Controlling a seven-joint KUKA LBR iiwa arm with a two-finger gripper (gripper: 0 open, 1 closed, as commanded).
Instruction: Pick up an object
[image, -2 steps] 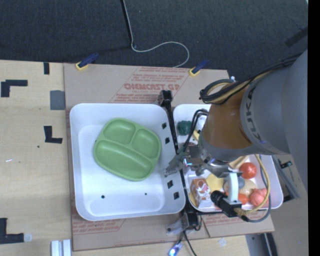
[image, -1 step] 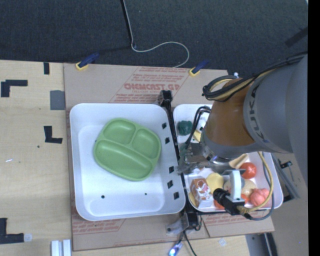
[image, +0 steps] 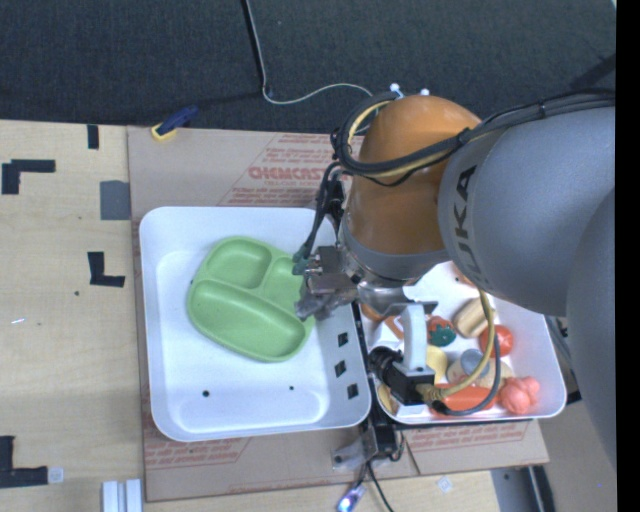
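A green plate (image: 245, 300) with dips in it is lying flat in the left bin (image: 200, 415), in the upper half, with its right edge close to the wall between the bins. The gripper (image: 318, 285) is hanging right at that edge, maybe touching it; I cannot tell if it is wide or narrow. The bins are sitting on brown cardboard (image: 200, 165) on a pale bench (image: 60, 350), and dark carpet (image: 120, 50) is showing beyond. Small toys (image: 518, 395) are crowding the right bin (image: 553, 360) under the big grey arm (image: 530, 210). White floor is lying open below the plate and to its left
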